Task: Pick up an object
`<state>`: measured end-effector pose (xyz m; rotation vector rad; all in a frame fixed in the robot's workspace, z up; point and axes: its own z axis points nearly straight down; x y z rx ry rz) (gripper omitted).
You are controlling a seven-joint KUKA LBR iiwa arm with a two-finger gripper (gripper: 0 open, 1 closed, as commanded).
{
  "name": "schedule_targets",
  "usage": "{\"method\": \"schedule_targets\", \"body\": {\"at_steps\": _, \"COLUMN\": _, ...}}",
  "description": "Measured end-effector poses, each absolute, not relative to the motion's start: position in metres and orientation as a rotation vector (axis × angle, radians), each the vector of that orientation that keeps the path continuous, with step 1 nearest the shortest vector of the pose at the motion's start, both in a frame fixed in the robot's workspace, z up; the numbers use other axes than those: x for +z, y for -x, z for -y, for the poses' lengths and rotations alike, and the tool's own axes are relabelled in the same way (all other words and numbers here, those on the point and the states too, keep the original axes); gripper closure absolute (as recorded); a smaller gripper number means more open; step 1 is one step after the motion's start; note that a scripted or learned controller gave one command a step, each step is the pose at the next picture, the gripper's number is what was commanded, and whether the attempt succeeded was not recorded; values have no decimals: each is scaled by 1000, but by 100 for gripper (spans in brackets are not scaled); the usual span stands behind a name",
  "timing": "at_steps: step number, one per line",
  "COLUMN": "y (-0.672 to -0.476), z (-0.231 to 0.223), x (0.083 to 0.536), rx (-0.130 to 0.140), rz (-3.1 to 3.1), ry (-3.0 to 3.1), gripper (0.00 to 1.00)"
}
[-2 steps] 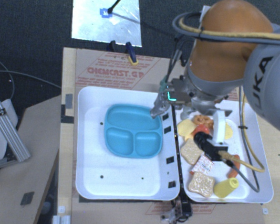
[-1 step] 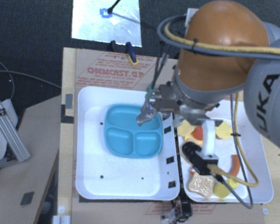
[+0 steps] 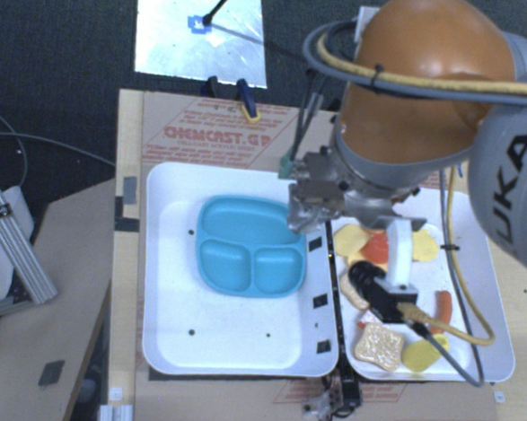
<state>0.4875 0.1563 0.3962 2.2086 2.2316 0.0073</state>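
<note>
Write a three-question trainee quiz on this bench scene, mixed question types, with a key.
1. True or false: the blue plastic divided tray lies in the right white bin.
2. Which bin holds the toast-shaped toy slice? A) left white bin B) right white bin
3. Fill in: the tray has ___ compartments.

Key: 1 false, it lies in the left bin. 2 B. 3 three, one long one above two smaller ones.

Tray (image 3: 242, 259) in left bin (image 3: 169, 333) — food pieces (image 3: 382, 345), seemingly, in right bin (image 3: 492, 352).
</note>
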Motion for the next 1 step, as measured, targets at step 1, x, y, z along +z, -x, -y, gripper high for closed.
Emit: {"method": "schedule_targets", "body": {"at_steps": 1, "y": -488, "z": -157, "x": 407, "rx": 9, "rz": -2238, "ry": -2201, "gripper": 100}}
